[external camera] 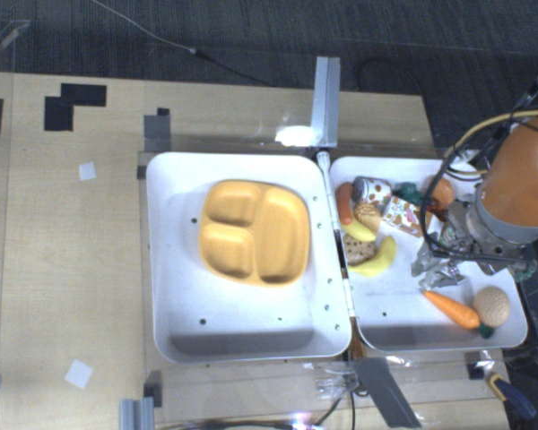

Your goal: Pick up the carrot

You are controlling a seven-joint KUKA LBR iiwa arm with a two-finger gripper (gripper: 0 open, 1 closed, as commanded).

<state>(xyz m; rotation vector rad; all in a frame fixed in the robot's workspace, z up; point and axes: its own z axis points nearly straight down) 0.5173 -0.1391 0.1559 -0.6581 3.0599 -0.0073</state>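
An orange carrot (452, 309) with a green stem end lies near the front right of the right bin (394, 325), pointing left. My gripper (440, 271) hangs just above and behind the carrot's tip, under the orange wrist band. I see nothing held between its metal fingers.
A yellow divided plate (255, 231) sits in the left bin (188, 330). In the right bin lie a beige egg-like ball (494, 304) beside the carrot, a banana (374, 256), a sausage (344, 203), a can (370, 189) and a packet (401, 213).
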